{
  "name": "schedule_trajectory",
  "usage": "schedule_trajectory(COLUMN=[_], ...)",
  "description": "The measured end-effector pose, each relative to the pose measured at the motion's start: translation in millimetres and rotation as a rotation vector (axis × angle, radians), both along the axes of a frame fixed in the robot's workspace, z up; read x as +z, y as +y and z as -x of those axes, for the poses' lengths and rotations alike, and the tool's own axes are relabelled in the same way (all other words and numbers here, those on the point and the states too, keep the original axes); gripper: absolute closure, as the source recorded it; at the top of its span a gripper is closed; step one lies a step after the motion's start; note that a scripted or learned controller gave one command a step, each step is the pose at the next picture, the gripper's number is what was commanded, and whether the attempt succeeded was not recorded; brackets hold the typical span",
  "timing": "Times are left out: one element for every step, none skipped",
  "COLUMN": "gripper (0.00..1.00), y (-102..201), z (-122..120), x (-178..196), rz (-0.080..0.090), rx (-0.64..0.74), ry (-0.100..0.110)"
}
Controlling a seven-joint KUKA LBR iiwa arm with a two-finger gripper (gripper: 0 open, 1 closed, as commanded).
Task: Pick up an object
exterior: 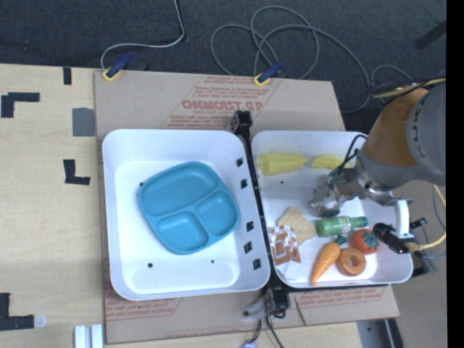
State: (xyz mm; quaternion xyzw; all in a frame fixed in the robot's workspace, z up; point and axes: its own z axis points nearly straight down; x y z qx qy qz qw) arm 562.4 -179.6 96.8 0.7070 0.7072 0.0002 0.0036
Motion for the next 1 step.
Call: schedule_trajectory(gripper=[1.00], y=[68.4], z=[-45.5], x=[73.7], rz=[-0.005], rx=[0.003], ry=[0.004])
